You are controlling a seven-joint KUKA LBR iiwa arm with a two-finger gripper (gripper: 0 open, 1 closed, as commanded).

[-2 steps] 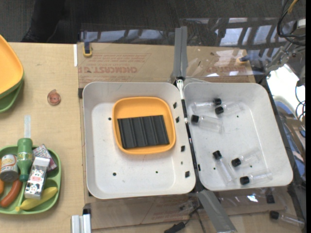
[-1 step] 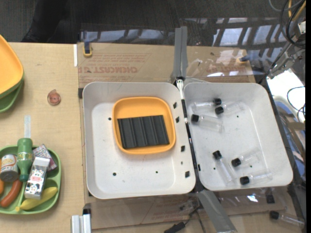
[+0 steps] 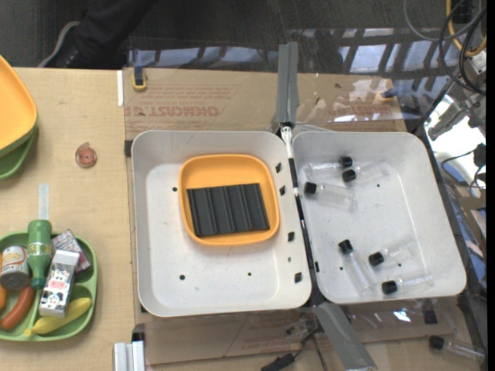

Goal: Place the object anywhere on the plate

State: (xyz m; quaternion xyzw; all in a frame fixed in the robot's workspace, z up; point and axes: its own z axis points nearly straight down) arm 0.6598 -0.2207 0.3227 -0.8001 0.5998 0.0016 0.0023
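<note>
Clear vials (image 3: pixel 346 179) with black caps lying scattered in right bin (image 3: pixel 433 207), long axes varied. Orange plate (image 3: pixel 229 165) sitting left, in neighbouring bin (image 3: pixel 155 207). Gripper state: cannot tell. Transfer heading leftward.

Open floor all round the orange plate (image 3: pixel 230 176) in the left bin (image 3: pixel 155 277), widest along the near side. Ribbed black mat (image 3: pixel 229 209) covering the plate's middle. Clear vials (image 3: pixel 352 263) strewn across the right bin (image 3: pixel 441 230), bare patch mid-bin between the two clusters.
</note>
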